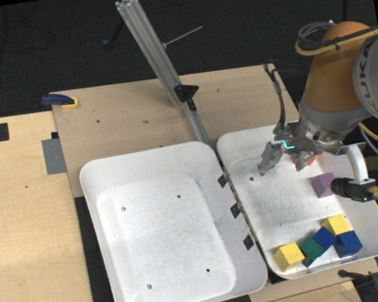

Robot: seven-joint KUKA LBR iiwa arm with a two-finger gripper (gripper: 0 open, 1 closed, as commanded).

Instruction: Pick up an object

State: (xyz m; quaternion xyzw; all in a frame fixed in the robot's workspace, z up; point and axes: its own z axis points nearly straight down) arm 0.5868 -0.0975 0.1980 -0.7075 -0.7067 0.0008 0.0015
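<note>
In the right bin (271, 212), several small blocks lie near the front edge: a yellow block (288, 255), a green block (310, 250), a blue block (324, 237), a second yellow block (337, 224) and another blue block (347, 244). A purple block (322, 184) lies apart from them, further back on the right. My gripper (286, 159) hangs over the back part of this bin, to the left of and behind the purple block. Its fingers are spread open, with nothing between them.
The left bin (103, 197) sits beside the right one, with black clips along the shared edge. A slanted metal rail (159, 58) rises from behind the bins. A black cable and connector (353, 189) hang by the wrist, close to the purple block.
</note>
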